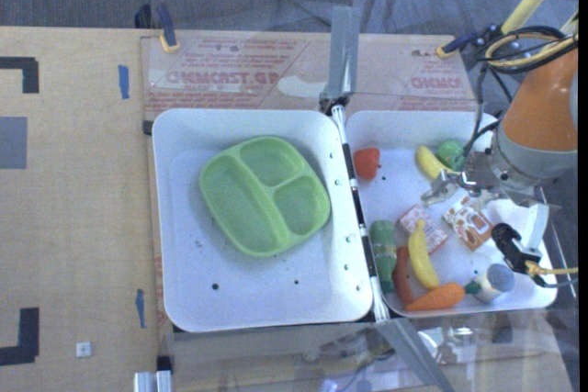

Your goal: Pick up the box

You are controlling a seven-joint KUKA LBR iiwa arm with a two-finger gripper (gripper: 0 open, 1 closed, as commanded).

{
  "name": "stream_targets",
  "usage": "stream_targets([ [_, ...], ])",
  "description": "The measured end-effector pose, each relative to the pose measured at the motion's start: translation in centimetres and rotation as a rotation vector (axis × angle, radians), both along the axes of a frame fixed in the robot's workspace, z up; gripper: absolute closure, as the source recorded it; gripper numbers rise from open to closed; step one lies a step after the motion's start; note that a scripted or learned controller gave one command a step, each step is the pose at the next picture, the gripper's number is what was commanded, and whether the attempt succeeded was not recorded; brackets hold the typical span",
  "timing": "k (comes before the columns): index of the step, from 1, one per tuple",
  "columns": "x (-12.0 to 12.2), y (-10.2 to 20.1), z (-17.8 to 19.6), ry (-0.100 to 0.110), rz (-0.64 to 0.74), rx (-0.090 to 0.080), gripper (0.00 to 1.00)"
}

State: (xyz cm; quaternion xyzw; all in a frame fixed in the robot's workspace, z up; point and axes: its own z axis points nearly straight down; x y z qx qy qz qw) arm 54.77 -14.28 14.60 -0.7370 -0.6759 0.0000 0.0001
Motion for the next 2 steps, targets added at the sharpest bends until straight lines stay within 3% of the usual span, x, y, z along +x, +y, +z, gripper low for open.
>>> stream_targets([
  [1,-3.8,-0.5,-3.3,-0.046,-0.264,-0.006,0.0],
  [2,-6.4,3.7,-5.7,-0.011,-0.383,0.003,0.0],
])
